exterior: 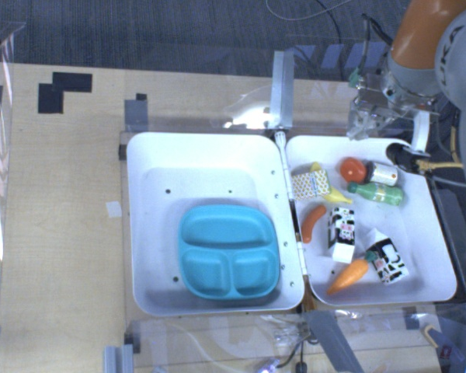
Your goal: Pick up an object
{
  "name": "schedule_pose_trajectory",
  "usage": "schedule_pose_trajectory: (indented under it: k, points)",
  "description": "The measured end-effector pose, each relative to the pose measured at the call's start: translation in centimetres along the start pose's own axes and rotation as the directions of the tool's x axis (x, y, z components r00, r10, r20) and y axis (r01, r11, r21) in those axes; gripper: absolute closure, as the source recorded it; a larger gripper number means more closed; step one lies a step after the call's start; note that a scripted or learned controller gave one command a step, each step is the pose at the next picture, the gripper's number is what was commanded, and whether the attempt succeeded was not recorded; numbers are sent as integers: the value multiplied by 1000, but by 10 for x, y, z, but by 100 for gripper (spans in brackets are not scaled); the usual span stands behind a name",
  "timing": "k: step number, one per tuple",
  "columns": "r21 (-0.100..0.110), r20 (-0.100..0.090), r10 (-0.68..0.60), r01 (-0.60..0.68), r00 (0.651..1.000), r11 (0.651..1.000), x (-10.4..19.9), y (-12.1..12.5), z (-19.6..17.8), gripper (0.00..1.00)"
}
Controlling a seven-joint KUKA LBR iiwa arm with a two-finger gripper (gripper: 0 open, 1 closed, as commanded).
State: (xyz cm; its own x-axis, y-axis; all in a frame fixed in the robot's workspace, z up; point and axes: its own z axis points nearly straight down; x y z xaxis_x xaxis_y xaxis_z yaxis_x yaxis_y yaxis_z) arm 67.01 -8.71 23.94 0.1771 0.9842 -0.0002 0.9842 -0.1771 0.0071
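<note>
A pale wooden worktop (62, 208) is seen from above, with dark grey carpet (179, 14) beyond its far edge and a thin cable (311, 2) looped across it. Black tape marks (62, 90) are stuck on the worktop at the far left. Two shallow white bins are set side by side, touching along a shared edge. In the left bin (151, 162) a blue divided tray (229, 251) is laid toward the near side.

The right bin (439, 274) is crowded: a red tomato (353, 169), a green bottle (379, 194), a checkered packet (310, 183), a yellow banana piece (336, 196), a red-orange sausage shape (313, 221), a black-and-white carton (342, 233), a second patterned carton (386, 259) and an orange carrot (347, 276) at the near side.

The arm (435, 29) is brought in from the far right, and the claw (370, 121) is held over the right bin's far rim. Whether the claw is apart or together cannot be told, and nothing is seen gripped in it.
</note>
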Motion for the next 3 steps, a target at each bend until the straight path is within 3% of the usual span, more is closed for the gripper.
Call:
schedule_pose_trajectory:
  k: [1,2,3]
  points:
    - [0,0,-1,1,1000,1000,0,0,0,0]
    - [4,0,7,-7,1000,1000,-49,-35,93,0]
    - [-1,-1,59,-59,998,998,-90,-24,151,0]
